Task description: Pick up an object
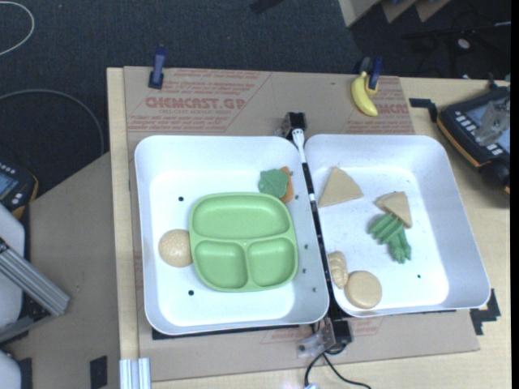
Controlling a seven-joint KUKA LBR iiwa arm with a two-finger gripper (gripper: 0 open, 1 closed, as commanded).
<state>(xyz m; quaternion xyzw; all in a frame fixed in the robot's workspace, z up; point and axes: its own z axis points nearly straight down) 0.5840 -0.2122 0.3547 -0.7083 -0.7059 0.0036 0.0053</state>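
Progress: we are judging the pick as not yet begun; every object is lying loose in the bins.
Left bin (154,217): we are seeing a green divided tray (242,241) at its centre, a tan bun (174,248) against its left wall, a green leafy piece (275,182) near its back right corner.
Right bin (454,217): we are seeing two tan wedges (340,188), a green bean bunch (391,235) mid-floor, a round cookie (362,289) at its front left corner.
Fingers: we cannot tell their state.
Left to do: reaching, closing, lifting.

I'm seeing a pale green three-compartment plastic tray (242,241), a dark green broccoli-like toy (275,182), tan wedge pieces (339,188), a tan round bun (175,247), green bean-like toy (390,235), yellow banana (364,96), white bins (154,217).
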